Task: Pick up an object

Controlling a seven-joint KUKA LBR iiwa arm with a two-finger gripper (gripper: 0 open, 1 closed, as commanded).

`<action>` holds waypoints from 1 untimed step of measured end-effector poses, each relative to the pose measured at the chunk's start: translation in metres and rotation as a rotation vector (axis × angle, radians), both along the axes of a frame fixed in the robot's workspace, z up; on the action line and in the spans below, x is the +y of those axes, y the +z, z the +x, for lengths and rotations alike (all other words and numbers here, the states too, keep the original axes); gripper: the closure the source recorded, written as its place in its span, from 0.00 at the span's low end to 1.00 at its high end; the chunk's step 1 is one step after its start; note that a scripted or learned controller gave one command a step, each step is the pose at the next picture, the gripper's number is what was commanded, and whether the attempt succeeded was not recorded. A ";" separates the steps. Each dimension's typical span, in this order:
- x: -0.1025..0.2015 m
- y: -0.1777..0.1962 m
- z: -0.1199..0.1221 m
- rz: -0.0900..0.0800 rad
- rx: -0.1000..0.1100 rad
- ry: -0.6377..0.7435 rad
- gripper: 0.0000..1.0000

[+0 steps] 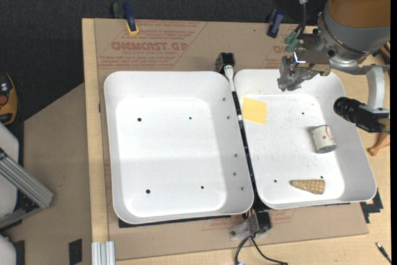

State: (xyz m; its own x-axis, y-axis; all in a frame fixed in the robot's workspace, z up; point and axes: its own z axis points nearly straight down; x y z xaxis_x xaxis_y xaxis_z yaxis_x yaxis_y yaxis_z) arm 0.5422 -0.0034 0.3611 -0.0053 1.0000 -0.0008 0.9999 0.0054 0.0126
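Note:
Three objects lie in the right bin (pixel 347 189). A flat yellow square (pixel 254 110) rests near the bin's back left. A small silver can (pixel 322 138) lies on its side toward the right wall. A tan waffle-textured cone (pixel 308 185) lies near the front edge. My gripper (pixel 294 79) hangs over the back edge of the right bin, to the right of and behind the yellow square and apart from all three objects. I see nothing held in it.
The left white bin (pixel 118 133) sits beside the right one on a brown board (pixel 155 40). Black clamps (pixel 225 62) mark the seam between the bins. Blue clamps (pixel 128 14) hold the board's back edge. A black cylindrical part (pixel 353 110) juts in over the right bin's right wall.

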 end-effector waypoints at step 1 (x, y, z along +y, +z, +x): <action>0.040 0.001 0.009 0.001 0.008 -0.001 1.00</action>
State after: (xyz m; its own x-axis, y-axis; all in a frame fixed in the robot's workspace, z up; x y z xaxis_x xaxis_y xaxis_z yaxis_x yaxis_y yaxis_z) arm 0.5509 0.0365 0.3618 -0.0048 1.0000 0.0005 1.0000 0.0048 0.0043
